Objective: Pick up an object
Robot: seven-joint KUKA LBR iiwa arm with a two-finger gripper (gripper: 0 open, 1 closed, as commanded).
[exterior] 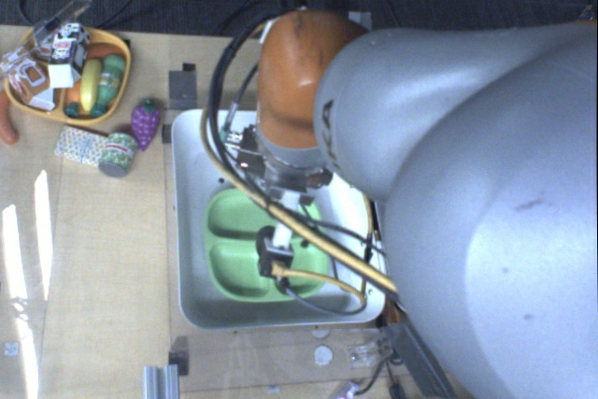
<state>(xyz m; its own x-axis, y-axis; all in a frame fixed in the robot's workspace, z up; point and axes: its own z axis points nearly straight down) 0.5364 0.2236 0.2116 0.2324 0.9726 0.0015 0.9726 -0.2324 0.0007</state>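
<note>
Green divided tray (234, 248) lying flat in white bin (187, 294), its right part hidden under grey arm (467, 201). Camera view: arm reaching in from the right, orange band (294, 79) above the wrist, gripper (294, 201) low over the tray's right half. Open or closed: cannot tell, masked by wrist and cables. Upper left on bench (93, 276), outside the bin: yellow bowl (120, 89) of toy food, purple grapes (144, 121) and small can (118, 154) just beside it.

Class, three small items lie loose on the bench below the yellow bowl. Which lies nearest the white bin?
The purple grape bunch, just beside the bin's left rim; the green can and patterned packet lie farther left.
</note>
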